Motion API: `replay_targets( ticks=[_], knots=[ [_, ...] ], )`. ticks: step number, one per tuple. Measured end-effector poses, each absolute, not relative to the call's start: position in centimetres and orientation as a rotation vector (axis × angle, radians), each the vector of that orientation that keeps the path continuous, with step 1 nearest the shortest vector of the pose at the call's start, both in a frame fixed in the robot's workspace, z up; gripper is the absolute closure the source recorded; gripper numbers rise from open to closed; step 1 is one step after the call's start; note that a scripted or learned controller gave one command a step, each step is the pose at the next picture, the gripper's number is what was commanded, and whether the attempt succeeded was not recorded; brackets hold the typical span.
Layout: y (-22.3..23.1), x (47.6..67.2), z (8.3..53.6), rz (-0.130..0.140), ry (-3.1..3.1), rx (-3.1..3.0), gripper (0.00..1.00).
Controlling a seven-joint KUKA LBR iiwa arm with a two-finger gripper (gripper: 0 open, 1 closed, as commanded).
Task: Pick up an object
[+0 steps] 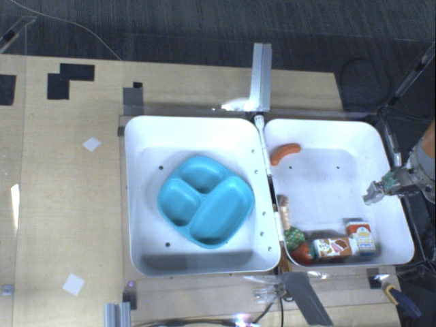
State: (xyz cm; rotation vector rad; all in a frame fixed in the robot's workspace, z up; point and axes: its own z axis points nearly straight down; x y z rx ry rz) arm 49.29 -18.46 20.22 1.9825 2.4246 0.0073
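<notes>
I see a blue plate [206,201] in a white bin [139,182], an orange sausage [285,152], and a red-and-white carton [360,237].

Pretty bright and even overall, white bins [204,131] nearly blown out, soft shadows toward 6 o'clock, slightly blurry everywhere.

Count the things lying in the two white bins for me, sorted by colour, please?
Blue: 1, the divided plate
Orange: 1, the sausage
Green: 1, the leafy vegetable
Red: 2, the lying can and the small carton
Tan: 1, a small piece by the divider
Total: 6
</notes>
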Motion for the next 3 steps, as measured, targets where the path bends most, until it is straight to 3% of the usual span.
replay_targets(
  ticks=[1,2,3],
  knots=[
    [-18.5,49.3,20.2,0.007,2.425,1.982,0.00],
    [-19.8,48.7,10.7,0.002,2.293,2.145,0.00],
    [-20.6,49.0,8.9,0.008,2.403,2.012,0.00]
  ],
)
